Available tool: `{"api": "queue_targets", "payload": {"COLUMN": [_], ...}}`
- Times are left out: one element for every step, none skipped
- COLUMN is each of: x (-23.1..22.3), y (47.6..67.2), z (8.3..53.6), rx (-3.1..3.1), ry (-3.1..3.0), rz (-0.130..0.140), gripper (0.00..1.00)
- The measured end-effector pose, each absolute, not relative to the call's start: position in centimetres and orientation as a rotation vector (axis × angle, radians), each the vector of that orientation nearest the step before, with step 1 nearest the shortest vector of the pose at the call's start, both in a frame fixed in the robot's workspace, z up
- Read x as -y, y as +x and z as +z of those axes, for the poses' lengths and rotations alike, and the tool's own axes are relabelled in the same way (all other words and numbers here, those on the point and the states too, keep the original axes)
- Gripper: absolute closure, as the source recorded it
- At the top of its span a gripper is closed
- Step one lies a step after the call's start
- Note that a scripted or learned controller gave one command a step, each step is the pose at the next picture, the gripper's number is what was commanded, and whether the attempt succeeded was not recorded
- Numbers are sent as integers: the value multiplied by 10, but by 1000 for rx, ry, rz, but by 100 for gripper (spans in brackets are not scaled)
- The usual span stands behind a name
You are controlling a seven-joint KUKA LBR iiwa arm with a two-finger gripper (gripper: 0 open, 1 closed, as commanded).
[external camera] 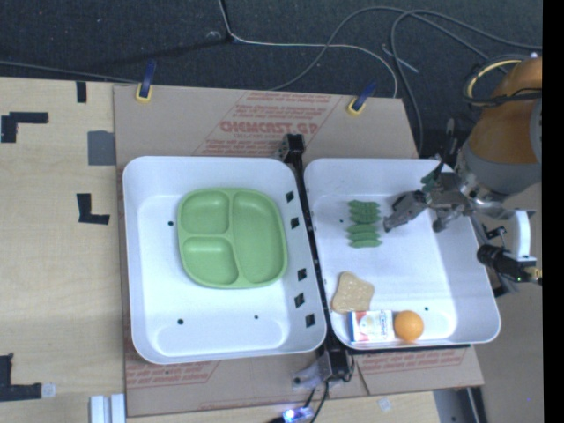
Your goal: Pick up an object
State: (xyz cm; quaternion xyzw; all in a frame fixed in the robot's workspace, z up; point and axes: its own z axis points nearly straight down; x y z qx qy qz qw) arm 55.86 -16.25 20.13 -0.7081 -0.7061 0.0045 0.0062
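On your left, the pale green three-compartment plastic plate [233,238] lies flat in the left white bin [141,263]; it is broad and shallow, a poor thing to pinch. In the right white bin [458,263], the ridged green soft object [362,224] lies toward the far left, with the tan bread-shaped piece [352,293], the small white carton [370,326] and the round orange ball [408,326] along the near wall. The end effector [421,208] hangs just right of the green object, seemingly parted and holding nothing, though blur hides the tips. If you descend here, you may close beside it, or nudge it away.
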Motion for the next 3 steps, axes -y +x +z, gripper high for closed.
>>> {"api": "queue_targets", "payload": {"x": [162,157,155], "y": [562,555,557], "z": [209,147,84], "rx": [2222,2219,2223], "ry": [-2220,-2217,-2220], "rz": [2,7,4], "gripper": [0,0,0]}}
